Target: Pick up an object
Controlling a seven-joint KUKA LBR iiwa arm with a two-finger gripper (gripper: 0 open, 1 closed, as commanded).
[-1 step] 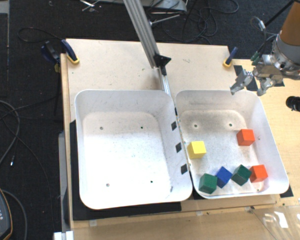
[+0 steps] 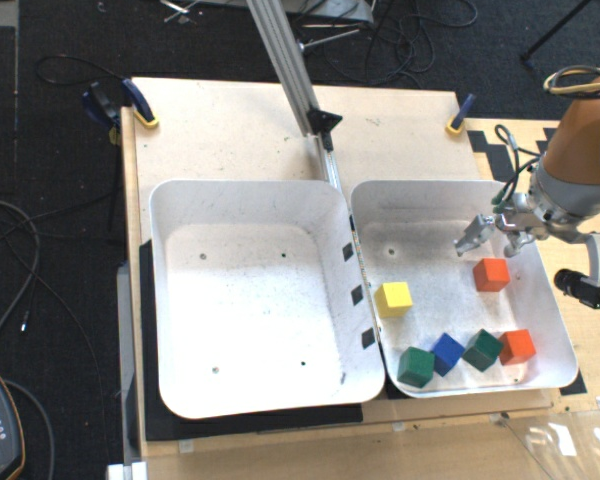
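The right bin [image 2: 420, 208] holds several small cubes. An orange cube [image 2: 491, 274] lies near its right wall and a yellow cube [image 2: 394, 297] near its left wall. Along the front wall sit a green cube [image 2: 416, 365], a blue cube [image 2: 447, 353], a second green cube [image 2: 482, 349] and a second orange cube [image 2: 517, 345]. My gripper [image 2: 488, 245] hangs over the right bin's far right part, just above and behind the first orange cube. It is open with nothing between its fingers [image 2: 472, 237].
The left bin [image 2: 180, 268] stands beside the right one, their walls meeting in the middle. A slanted metal pole [image 2: 285, 53] rises from behind the bins. Clamps [image 2: 140, 103] hold the board's far corners. The arm's grey body [image 2: 575, 183] overhangs the right edge.
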